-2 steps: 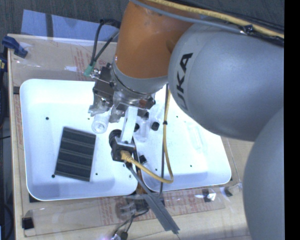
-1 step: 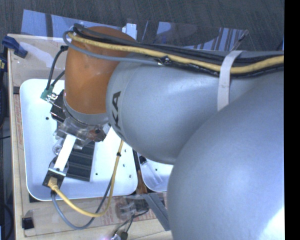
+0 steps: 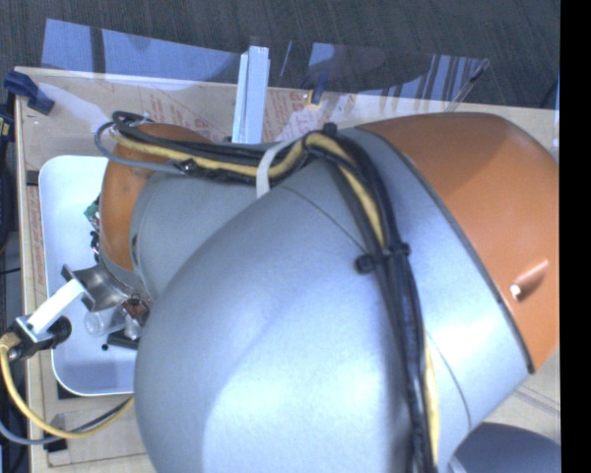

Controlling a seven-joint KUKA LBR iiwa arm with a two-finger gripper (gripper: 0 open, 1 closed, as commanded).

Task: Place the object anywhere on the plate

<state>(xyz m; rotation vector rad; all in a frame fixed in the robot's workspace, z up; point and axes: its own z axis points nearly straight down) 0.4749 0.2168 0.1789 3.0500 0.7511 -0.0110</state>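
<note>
- The grey arm [image 3: 305, 333] is looming right under the camera, blocking most of the bench, with its orange band [image 3: 483, 215] showing toward the upper right.
- A black-and-yellow cable bundle [image 3: 374, 225] is running over the arm's back, tied with a white strap [image 3: 266, 170].
- The white bin [image 3: 59, 195] is peeking out to the left of the arm, with only its left wall and lower corner showing.
- The gripper [image 3: 103, 308] is reaching down over the bin, just left of the arm's bulk; I cannot tell how it is set or whether it has hold of anything.
- Something green [image 3: 92, 210] is showing in the bin at the arm's left edge; I cannot tell what it is.
- The task's object and plate are hidden under the arm, so I cannot tell where they are lying.
</note>
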